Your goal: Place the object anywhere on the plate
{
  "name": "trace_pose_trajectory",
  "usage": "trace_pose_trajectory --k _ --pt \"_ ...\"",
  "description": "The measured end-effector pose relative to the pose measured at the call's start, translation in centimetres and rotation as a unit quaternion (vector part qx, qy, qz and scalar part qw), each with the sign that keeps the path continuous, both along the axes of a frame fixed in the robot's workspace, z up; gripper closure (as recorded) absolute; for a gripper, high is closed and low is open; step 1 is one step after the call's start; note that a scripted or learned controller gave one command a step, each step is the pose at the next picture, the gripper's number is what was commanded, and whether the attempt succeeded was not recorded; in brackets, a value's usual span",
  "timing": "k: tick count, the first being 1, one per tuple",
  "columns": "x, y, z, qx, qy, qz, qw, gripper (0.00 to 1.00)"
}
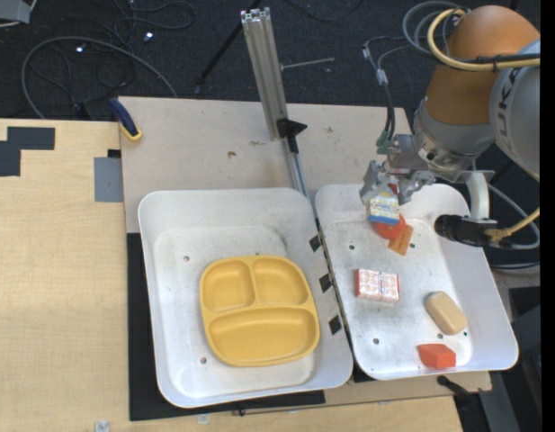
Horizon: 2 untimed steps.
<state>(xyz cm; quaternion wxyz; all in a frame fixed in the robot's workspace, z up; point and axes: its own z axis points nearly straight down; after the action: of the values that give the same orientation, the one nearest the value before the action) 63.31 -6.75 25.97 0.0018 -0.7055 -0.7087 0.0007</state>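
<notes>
End effector (386, 190) hangs over right bin (475, 349), top corner; small blue-white box (383, 211) sits right under it, maybe pinched, cannot tell; yellow plate (258, 310) lies at 8 o'clock, left bin (169, 241)

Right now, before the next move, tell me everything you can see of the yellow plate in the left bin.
The yellow plate is a rounded-rectangle tray that looks like matte plastic, divided by raised ridges into three compartments: two smaller ones at the far side, one wide one at the near side. It lies flat and upright on the floor of the left bin, towards that bin's near right part. Its compartments hold nothing, and only the bin touches it.
</notes>
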Motion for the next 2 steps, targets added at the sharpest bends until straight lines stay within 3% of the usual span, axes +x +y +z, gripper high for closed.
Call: trace_pose_trajectory --k 2 --pt "-1.8 11.5 -2.5 -0.0003 0.001 0.000 1.0000 1.00"
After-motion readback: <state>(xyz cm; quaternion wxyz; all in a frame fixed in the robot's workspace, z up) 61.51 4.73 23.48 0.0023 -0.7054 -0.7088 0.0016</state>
